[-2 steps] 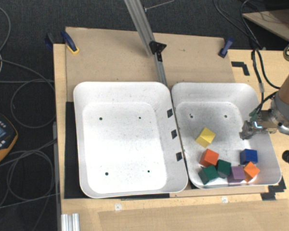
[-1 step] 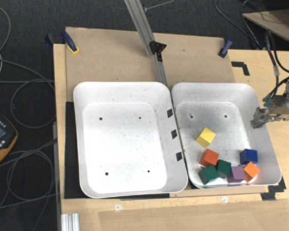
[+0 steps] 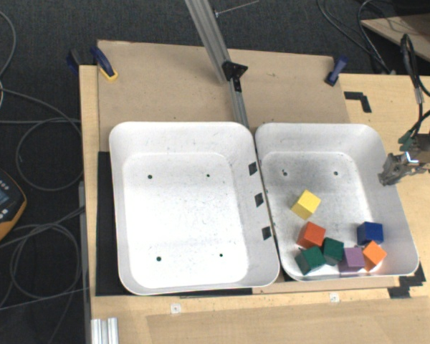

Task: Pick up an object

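Camera view is showing the left bin [image 3: 129,149] lying beside the right bin [image 3: 373,149], where a yellow cube [image 3: 306,204] is sitting mid-floor and red [image 3: 312,233], green [image 3: 322,254], purple [image 3: 352,258], blue [image 3: 370,232] and orange [image 3: 374,254] cubes are clustering near its near-right corner; the gripper [image 3: 395,169] is hanging over the right rim, its opening impossible to tell.

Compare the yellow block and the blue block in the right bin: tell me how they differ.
The yellow block is yellow; the blue block is dark blue. The yellow block lies apart from the others, nearer the bin's middle; the blue block lies by the bin's right wall, right next to an orange block. Both are small cubes of similar size resting in the right bin.
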`<state>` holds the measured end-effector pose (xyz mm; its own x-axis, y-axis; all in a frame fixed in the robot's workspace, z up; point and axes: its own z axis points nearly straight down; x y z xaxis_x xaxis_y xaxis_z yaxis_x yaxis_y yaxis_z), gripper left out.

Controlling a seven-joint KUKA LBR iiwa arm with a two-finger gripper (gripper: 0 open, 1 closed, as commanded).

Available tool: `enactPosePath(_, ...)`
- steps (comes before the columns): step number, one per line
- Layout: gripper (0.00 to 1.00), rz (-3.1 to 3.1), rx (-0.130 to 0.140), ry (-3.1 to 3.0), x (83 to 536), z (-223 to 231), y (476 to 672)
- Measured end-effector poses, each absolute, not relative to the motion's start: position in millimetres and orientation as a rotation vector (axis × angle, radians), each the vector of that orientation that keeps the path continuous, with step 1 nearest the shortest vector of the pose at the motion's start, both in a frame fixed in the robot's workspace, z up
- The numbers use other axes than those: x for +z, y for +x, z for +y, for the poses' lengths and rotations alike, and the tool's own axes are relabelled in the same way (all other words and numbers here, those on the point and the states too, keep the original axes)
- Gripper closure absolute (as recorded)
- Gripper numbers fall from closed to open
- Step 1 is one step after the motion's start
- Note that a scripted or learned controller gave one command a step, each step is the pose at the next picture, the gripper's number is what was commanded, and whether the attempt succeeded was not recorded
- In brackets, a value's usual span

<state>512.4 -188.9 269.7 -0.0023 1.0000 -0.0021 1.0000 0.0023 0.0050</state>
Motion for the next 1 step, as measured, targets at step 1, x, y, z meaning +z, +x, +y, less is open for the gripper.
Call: enactPosePath(1,1.0,2.229,0.003,2.215,272.1,-143.8,514.1)
